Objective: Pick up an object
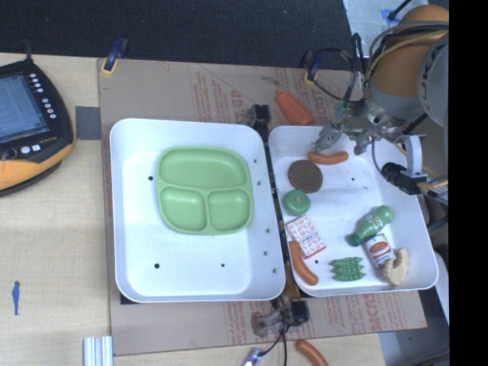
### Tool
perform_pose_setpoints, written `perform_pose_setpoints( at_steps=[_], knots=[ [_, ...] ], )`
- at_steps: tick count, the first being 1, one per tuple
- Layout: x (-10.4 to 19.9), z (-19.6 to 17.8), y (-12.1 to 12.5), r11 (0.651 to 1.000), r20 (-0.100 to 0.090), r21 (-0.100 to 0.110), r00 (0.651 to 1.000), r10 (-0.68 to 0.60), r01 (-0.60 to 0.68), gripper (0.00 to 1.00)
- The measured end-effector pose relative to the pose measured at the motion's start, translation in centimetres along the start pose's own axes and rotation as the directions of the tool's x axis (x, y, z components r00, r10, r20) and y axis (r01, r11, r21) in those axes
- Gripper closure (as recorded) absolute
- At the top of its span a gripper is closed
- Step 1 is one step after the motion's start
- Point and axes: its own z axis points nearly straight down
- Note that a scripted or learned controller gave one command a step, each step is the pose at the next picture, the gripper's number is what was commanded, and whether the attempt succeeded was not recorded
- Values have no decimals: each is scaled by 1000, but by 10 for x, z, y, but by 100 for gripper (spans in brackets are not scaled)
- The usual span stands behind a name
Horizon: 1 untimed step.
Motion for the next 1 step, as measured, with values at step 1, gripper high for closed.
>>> perform_pose_setpoints(
  at_steps=[1],
  knots=[
    [-72,-9,-66,1000,1,-2,1000,4,-4,0]
  ],
)
